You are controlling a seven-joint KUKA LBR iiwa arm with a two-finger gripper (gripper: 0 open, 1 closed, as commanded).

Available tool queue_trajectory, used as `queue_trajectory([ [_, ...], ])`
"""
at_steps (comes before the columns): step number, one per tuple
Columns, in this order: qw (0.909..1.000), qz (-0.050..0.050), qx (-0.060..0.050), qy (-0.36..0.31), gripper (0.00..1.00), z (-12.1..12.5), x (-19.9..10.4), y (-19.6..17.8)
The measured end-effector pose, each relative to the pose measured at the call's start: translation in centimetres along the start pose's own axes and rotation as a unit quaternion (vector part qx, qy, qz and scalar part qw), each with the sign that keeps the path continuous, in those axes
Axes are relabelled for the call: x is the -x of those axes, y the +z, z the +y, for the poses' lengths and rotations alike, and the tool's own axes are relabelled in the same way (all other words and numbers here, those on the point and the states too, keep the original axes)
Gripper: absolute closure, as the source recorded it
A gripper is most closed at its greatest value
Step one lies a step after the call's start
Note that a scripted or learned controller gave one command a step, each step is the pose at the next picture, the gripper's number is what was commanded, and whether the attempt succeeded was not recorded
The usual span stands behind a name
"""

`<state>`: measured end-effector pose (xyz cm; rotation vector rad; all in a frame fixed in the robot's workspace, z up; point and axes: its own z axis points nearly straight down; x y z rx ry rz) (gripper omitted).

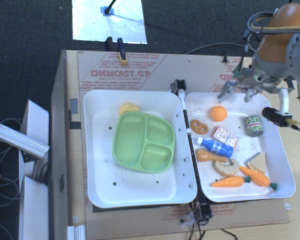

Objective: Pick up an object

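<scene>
Hovering gripper [237,91] spread over right bin's [285,181] far rim, orange ball [218,113] near

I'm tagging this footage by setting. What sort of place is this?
Probably a robotics lab bench: a robot arm reaches over two white bins, the right bin holds toy food such as plastic carrots, and cables trail around.
</scene>
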<state>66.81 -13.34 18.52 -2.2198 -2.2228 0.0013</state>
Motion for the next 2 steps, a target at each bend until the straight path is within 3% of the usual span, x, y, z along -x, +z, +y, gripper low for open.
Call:
queue_trajectory([
  [1, 1.0000, 0.001, 0.000, -0.002, 0.00, 0.0, -3.2, 10.2],
  [2, 1.0000, 0.000, 0.003, -0.002, 1.00, 0.2, -3.2, 8.9],
])
